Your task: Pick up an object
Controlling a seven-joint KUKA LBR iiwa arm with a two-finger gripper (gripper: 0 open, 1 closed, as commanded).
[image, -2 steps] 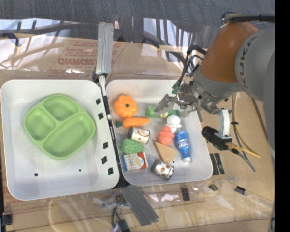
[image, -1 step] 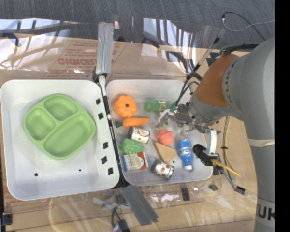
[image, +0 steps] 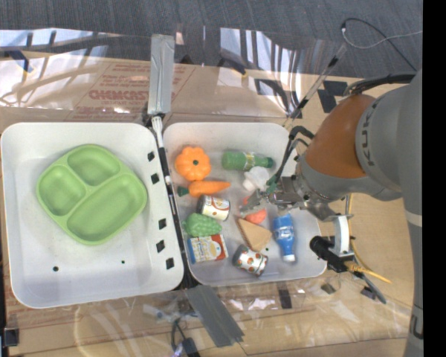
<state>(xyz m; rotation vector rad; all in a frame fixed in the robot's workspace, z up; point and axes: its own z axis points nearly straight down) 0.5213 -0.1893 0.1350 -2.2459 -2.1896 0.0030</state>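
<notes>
The right bin (image: 227,129) holds several items: an orange pumpkin (image: 192,163), a carrot (image: 208,187), a green bottle (image: 245,160), a small white piece (image: 258,175), a labelled can (image: 215,207), a yellow cheese wedge (image: 255,234), a blue bottle (image: 285,236) and a tin (image: 250,260) lying on its side. My gripper (image: 270,194) hangs low over the right side of this bin, just right of the white piece and above a small red piece (image: 258,216). Nothing is visibly held.
The left bin (image: 15,199) holds a green divided plate (image: 91,193). A green lumpy item (image: 201,225) and a flat box (image: 207,248) lie near the right bin's left wall. The grey arm with its orange band (image: 342,147) crosses the bin's right rim.
</notes>
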